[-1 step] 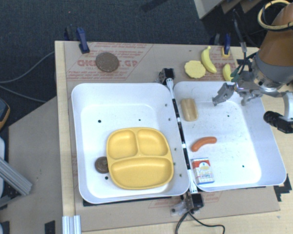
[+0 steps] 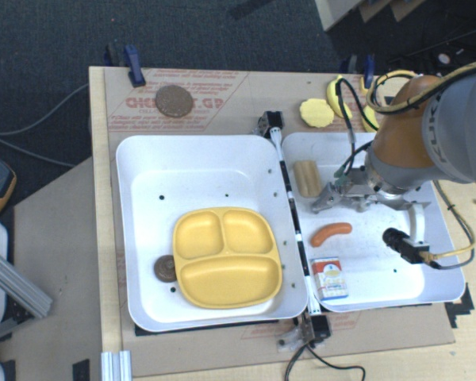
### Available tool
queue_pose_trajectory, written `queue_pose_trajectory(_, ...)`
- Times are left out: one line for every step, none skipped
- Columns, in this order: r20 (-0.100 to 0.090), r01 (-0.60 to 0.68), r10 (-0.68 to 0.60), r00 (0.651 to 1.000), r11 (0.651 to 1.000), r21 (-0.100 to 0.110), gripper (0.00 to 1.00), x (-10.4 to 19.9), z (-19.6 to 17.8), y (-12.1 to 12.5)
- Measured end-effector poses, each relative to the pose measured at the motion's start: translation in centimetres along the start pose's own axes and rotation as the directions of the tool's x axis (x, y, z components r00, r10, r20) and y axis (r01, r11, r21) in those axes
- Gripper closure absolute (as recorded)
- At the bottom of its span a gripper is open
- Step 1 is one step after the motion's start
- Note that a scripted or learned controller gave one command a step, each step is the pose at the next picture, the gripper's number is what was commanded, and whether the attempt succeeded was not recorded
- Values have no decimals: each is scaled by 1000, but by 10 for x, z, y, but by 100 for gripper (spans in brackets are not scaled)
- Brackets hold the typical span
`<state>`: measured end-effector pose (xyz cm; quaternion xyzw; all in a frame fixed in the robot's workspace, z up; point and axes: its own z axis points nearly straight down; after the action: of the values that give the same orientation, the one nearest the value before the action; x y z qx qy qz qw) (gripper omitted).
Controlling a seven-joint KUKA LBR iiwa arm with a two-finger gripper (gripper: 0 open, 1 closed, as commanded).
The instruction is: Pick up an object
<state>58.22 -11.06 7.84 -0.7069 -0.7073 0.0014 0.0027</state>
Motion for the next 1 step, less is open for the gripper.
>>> queue_pose_trajectory(-1,-2,2,1000,1000,0,0,13,-6,-36)
